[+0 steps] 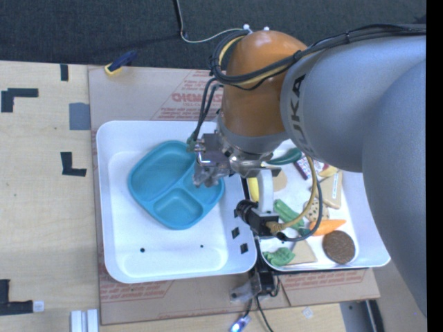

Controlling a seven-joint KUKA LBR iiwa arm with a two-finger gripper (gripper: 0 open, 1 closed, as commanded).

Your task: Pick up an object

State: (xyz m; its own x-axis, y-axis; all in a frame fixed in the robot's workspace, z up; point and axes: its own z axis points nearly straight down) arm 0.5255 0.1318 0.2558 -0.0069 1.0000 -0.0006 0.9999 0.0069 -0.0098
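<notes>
On the table (41,206), two shallow white bins are set side by side on a sheet of brown cardboard (145,95). In the left white bin (166,261), a light blue plastic plate with three compartments (169,185) is seen lying flat toward the far right corner, its right rim close to the bin's right wall. Two small dark specks are visible on the bin floor near its front edge.

The right white bin (367,251) is largely covered by the grey arm with its orange band (259,81). Along its front edge a round brown disc (339,246), an orange carrot-shaped piece (331,224), green leafy pieces (280,256) and a yellow object (253,187) are crowded together; the rest of the contents are hidden or hard to identify.

The pincer (205,166) is seen at the plate's far right rim. Whether it is spread or pressed together cannot be told, as the fingertips are not resolved against the plate.
</notes>
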